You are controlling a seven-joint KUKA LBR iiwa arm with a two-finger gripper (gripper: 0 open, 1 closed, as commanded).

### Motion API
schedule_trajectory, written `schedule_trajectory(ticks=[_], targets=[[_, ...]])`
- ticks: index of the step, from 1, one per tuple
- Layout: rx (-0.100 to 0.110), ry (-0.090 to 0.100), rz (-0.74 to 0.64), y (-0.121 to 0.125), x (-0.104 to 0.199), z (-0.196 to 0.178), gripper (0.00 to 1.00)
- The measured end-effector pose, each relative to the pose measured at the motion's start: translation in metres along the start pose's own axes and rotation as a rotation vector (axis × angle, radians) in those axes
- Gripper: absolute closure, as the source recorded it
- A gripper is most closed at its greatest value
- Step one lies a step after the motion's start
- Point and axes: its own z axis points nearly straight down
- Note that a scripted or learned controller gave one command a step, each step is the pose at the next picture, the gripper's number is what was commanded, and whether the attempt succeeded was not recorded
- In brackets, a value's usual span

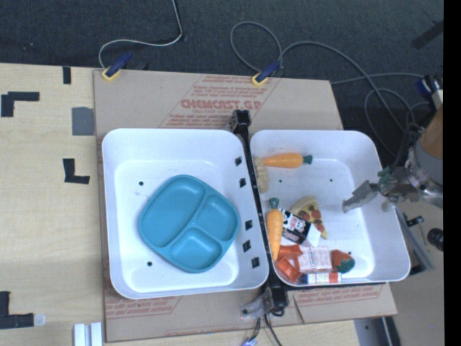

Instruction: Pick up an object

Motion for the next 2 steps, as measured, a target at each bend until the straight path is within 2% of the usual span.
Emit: schedule_trajectory(ticks=[1,2], targets=[[-0.007,-0.001,-0.001,0.027,0.042,0.133,0.00],[-0.007,-0.001,-0.002,0.073,0.090,0.133,0.00]])
